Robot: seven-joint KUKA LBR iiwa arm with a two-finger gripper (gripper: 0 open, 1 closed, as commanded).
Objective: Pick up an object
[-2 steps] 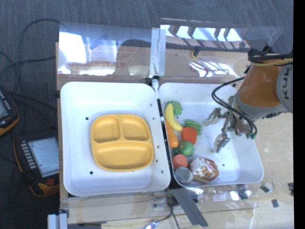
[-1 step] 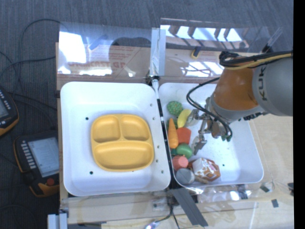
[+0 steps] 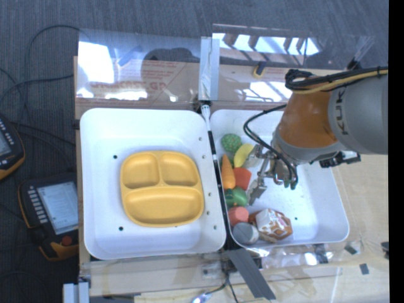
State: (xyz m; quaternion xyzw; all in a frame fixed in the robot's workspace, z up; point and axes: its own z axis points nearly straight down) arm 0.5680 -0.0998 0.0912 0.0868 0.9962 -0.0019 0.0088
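Over the right white bin (image 3: 328,219) my two-finger gripper (image 3: 260,188) hangs low, its metal fingers pointing down and toward the bin's left wall. Whether those fingers are parted or closed I cannot tell; nothing shows clearly between them.

Just to the left of my gripper lies a row of toy food along the bin's left side. At the far end sits a bumpy green plastic vegetable (image 3: 231,142), with a yellow plastic piece (image 3: 243,154) touching it on the near side. Next come an orange plastic carrot (image 3: 227,172) leaning against the dividing wall and a red-orange plastic piece (image 3: 242,178) right beside my fingers. Below them lies a dark green plastic piece (image 3: 237,197), close under my fingertips, then a red round plastic piece (image 3: 238,215) and a grey rounded object (image 3: 245,233) at the near corner. A crinkled white-and-brown packet (image 3: 273,226) rests beside the grey one, nearer the bin's middle.

My arm reaches in from the right, its grey link and orange band (image 3: 306,122) above the bin's far half, wrist bent downward, black cables looping around it.

Across the divider, the left white bin (image 3: 101,131) holds a yellow three-compartment plastic plate (image 3: 162,187).
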